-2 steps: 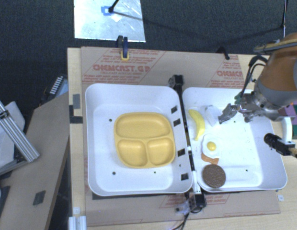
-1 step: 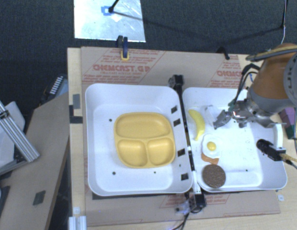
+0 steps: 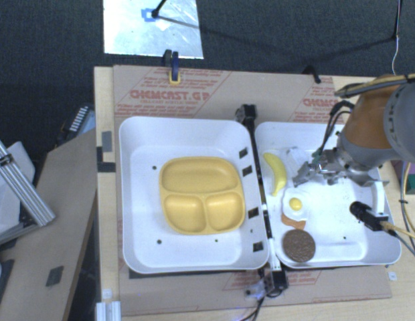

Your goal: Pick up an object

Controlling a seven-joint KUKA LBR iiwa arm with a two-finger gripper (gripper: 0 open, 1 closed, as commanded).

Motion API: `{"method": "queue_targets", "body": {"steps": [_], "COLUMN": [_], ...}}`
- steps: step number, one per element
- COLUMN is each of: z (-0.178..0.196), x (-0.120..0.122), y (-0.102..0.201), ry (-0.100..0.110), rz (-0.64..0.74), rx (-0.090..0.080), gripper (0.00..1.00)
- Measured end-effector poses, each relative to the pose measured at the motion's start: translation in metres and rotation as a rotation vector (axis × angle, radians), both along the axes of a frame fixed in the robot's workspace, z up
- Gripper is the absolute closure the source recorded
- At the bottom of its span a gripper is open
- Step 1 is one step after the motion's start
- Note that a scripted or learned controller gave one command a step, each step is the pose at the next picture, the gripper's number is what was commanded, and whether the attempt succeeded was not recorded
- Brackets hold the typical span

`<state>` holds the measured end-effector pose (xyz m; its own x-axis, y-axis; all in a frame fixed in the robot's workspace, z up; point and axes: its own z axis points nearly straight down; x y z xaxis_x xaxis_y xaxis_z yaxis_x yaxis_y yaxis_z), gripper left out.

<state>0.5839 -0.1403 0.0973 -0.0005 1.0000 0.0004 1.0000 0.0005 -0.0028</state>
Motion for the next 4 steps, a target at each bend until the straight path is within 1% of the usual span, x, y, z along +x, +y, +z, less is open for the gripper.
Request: {"method": "queue_targets", "body": {"steps": [1,2,3,4], "z": [-0.012,0.000,0.050,0.111], "x": [0.001,0.003,0.001,-0.005], "y": [0.000,0.000,-0.009,-0.012], "ry": [-0.004,-0.009,-0.009,-0.011], "rz": [0.000,0.000,-0.001,0.001], "rx": [0.000,-0.001,-0.002,-0.003], "gripper": [0.00,1.00,1.00,1.00]}}
